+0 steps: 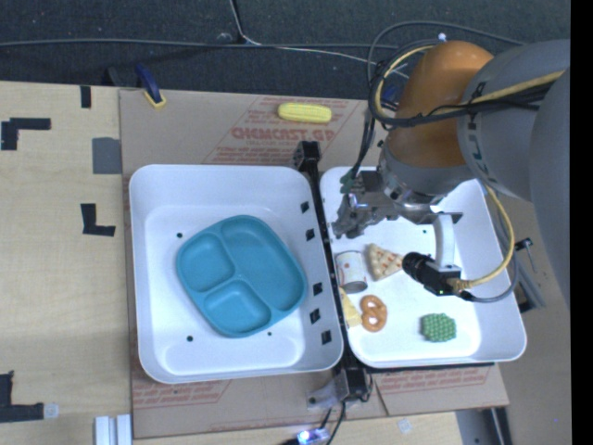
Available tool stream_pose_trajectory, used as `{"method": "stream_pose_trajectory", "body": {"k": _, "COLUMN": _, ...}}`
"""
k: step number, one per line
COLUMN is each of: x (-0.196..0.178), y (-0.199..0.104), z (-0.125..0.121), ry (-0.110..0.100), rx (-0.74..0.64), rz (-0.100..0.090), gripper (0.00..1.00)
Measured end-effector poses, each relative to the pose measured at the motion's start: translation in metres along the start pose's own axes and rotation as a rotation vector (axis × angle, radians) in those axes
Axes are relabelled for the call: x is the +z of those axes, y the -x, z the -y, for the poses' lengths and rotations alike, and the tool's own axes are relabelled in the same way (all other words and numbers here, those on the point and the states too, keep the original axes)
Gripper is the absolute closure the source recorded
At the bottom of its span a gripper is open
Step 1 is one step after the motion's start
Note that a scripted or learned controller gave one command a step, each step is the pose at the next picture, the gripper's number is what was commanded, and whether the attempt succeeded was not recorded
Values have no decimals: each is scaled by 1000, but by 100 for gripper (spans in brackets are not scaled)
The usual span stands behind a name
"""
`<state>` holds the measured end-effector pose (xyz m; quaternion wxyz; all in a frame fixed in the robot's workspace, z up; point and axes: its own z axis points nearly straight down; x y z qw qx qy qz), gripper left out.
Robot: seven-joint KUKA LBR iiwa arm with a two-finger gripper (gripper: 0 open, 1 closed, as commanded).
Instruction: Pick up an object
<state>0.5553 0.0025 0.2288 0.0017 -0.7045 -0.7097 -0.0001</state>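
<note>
One blue tray (241, 274), 1 pretzel (373, 312), 1 pizza pc (383, 260).

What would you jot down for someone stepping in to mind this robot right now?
Gripper: over the right bin's upper left; its grip is too unclear to judge.
Right bin: cup, pizza slice, pretzel, green ball, all lying on the floor.
Left bin: blue plate.
Done: nothing visibly lifted.
Left: grasp one object and raise it; the cup and pizza slice are nearest.
</note>
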Motion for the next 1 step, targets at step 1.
{"method": "stream_pose_trajectory", "body": {"k": 1, "x": 11, "y": -58, "z": 14, "ry": -1, "rx": 0, "rz": 1, "gripper": 100}}
